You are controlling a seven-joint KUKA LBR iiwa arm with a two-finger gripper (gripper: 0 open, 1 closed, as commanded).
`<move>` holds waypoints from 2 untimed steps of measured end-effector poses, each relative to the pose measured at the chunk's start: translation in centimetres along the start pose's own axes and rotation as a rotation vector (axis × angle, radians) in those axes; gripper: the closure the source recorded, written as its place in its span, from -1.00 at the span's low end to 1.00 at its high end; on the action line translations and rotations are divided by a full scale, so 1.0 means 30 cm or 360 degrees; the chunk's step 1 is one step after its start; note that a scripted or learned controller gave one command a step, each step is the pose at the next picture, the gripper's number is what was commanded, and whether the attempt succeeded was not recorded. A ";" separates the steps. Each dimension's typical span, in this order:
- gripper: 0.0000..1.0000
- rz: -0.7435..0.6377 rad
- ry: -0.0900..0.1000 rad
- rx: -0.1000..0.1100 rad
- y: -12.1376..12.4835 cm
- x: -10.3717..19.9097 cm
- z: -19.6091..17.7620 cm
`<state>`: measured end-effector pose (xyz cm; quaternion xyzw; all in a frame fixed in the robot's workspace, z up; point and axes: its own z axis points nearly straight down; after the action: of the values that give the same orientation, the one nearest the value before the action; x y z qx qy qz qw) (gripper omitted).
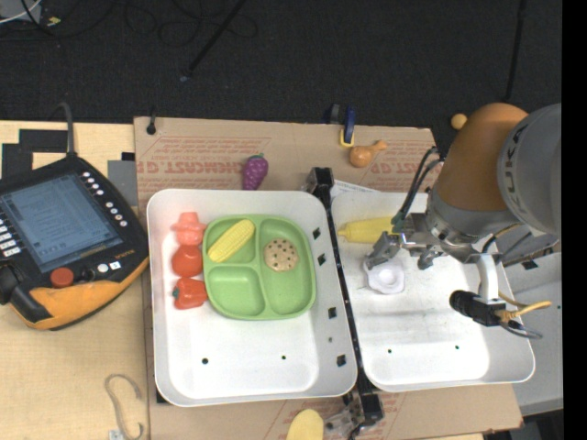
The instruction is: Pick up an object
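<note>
— Two white bins stand on the tabletop [73, 356]. What lies left of them?
— (a) A teach pendant [64, 236] with a grey screen and an orange-and-black casing, apart from the left bin [248, 374].
— And inside that bin?
— (b) Three toy foods, red to pink, in a column [187, 260] along its left wall. Just beside them is a green divided plate [240, 293], with a corn cob [229, 239] in its upper-left compartment and a cookie [281, 255] in its upper-right one.
— Outside the bins?
— (c) Purple grapes [255, 170] and an orange gourd [365, 153] on the cardboard [211, 154] behind them, and a lemon [305, 424] at the near edge.
— The right bin [440, 365]?
— (d) A yellow banana [367, 230] at upper left. Near it, a small white cup [386, 280] rests on the bin floor. The tool [401, 262] hangs just above the cup, fingers spread, nothing pinched between them.
</note>
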<state>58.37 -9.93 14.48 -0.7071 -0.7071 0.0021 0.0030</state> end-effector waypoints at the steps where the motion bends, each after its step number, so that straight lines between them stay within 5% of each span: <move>1: -1.00 0.0000 0.0001 0.0001 -0.003 0.007 0.180; 2: 1.00 0.0009 0.0001 -0.0004 -0.002 0.000 0.137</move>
<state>58.29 -9.91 10.36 -0.7092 -0.7050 0.0010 0.0024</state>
